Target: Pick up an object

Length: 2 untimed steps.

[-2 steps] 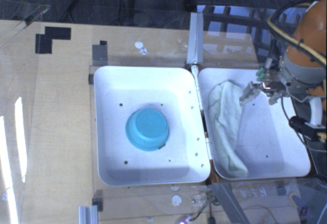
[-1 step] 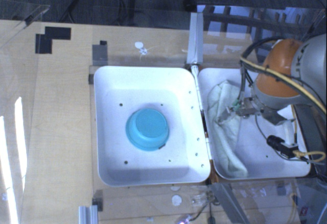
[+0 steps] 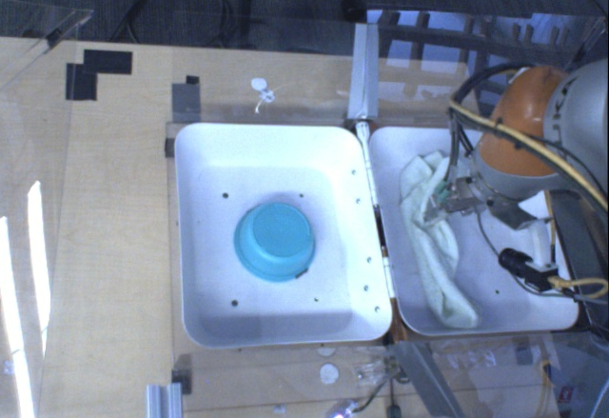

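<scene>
Progress looks early to middling: you have the grey arm with its orange band [image 3: 533, 121] reaching into the right-hand shallow white bin [image 3: 504, 311], and its two-finger gripper [image 3: 443, 204] sits low against the crumpled pale white-green cloth [image 3: 433, 249] that lies along that bin's left side, beside the divider between the bins. Whether the tool is clenched, released or grasping anything, you cannot tell from this angle, since the wrist and cables crowd the tip; nothing appears lifted, and the cloth seems to rest on the bin floor along its length. Judge the pick as not yet done: a confirmed grasp and a lift remain. Your other candidate, the round light-blue plastic bowl [image 3: 276, 241] turned upside down, sits untouched near the middle of the left-hand shallow white bin [image 3: 205, 311], well apart from the cloth on the far side of the divider. Black cable ends [image 3: 521, 268] hang to the right of the cloth, over the same bin floor. As for brands, labels or writing, you will find none legible here; the black tape marks [image 3: 95, 71] on the bench, far to the upper left of the cloth, carry no text.
</scene>
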Each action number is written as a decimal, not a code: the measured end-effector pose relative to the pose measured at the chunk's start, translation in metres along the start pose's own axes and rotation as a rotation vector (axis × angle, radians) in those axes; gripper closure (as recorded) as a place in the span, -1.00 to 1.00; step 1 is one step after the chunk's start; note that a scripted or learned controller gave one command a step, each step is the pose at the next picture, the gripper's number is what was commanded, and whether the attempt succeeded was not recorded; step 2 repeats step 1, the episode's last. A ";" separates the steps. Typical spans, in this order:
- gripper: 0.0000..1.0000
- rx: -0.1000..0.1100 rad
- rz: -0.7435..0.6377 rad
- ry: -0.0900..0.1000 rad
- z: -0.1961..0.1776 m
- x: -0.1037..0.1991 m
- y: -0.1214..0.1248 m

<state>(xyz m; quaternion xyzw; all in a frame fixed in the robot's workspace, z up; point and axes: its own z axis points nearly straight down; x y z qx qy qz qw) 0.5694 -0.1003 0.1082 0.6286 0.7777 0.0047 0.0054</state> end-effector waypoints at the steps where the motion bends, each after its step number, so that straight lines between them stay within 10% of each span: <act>1: 1.00 0.009 -0.132 0.002 -0.093 0.006 0.051; 2: 1.00 0.009 -0.132 0.002 -0.093 0.006 0.051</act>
